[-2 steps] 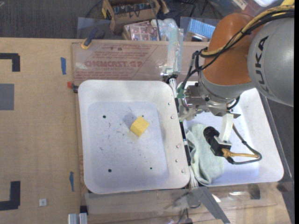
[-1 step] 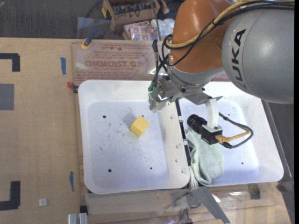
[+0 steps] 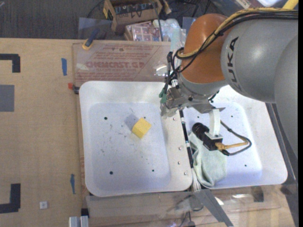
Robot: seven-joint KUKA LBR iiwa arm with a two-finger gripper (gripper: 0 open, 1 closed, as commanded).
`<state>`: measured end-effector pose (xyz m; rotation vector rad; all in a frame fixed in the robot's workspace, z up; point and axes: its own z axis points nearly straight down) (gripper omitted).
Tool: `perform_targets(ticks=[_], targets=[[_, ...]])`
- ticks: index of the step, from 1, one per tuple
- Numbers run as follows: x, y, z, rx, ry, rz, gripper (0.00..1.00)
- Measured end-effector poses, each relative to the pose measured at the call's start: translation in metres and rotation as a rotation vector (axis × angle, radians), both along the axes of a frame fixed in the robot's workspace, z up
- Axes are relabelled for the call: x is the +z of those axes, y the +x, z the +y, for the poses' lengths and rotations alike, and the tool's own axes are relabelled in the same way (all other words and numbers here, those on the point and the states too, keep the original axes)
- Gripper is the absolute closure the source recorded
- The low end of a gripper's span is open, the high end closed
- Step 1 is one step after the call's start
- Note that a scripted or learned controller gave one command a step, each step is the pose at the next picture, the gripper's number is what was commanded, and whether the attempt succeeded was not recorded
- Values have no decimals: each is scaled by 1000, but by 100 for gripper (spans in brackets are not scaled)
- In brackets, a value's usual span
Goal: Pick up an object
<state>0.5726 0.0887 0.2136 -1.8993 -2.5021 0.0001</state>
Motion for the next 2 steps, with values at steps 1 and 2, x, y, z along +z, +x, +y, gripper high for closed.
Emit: perform_targets(ticks=[1, 2], targets=[[-120, -59, 46, -54, 3, -6, 100], [-122, -42, 24, -186, 9, -15, 100]])
